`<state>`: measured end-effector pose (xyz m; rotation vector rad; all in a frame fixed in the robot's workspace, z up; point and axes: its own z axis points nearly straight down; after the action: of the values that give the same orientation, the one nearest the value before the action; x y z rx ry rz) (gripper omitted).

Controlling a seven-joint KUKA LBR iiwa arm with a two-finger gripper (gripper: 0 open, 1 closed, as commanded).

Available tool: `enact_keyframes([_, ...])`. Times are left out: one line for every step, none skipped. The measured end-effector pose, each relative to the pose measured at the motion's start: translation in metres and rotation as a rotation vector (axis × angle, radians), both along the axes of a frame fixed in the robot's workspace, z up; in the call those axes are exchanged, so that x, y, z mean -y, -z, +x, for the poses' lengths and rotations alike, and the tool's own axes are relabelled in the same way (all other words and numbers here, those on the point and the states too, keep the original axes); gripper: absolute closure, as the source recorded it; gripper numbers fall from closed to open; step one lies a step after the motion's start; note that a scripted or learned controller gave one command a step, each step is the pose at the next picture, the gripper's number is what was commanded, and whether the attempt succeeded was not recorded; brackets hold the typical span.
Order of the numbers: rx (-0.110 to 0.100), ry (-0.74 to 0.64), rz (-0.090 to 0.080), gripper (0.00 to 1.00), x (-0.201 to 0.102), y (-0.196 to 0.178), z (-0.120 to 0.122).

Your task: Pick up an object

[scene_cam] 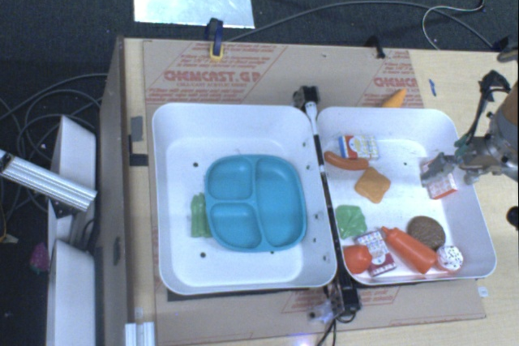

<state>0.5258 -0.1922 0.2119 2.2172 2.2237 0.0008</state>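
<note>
White bin [405, 126], red-white carton [441, 185] at fingers [432, 167]

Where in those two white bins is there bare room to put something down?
Left bin: bare floor along the top edge, above the blue divided plate. Right bin: a bare patch mid-floor, between the tan square block and brown round patty. Its bottom edge is crowded.

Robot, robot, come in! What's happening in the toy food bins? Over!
Gripper low over right bin's far side, by a small red-and-white carton. Grasp unconfirmed. Cookie and ketchup bottle nearby. Left bin: blue divided plate.
</note>
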Motion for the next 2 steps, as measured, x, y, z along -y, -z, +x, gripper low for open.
enact_keyframes([0.001,0.002,-0.001,0.0,0.015,0.127,-0.026])
enact_keyframes([0.005,0.001,-0.002,1.0,0.015,0.116,-0.025])
